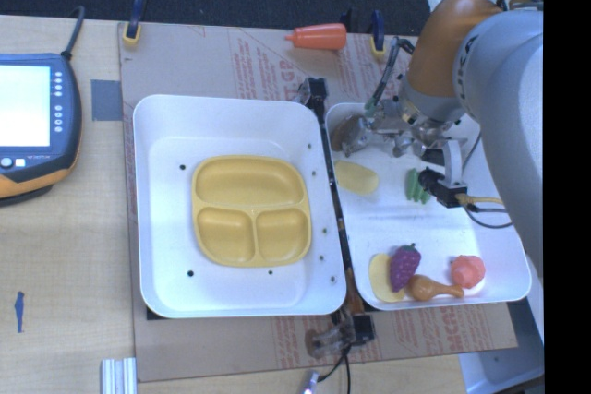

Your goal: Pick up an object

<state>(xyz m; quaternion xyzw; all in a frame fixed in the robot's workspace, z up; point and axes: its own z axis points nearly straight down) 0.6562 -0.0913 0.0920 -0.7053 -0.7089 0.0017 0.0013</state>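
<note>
Claw [392, 136] low in right bin's [499, 291] far end, opening can't be made out, nothing seen held; pale yellow piece [356, 177] just below-left of it, green piece [418, 187] just below-right, grapes [404, 266], orange drumstick [432, 288], pink item [468, 270] well below it.

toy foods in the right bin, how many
5. A pale yellow piece near the left wall, a green one mid-bin, and grapes, a drumstick and a pink piece along the front. The arm may hide more at the back.
</note>
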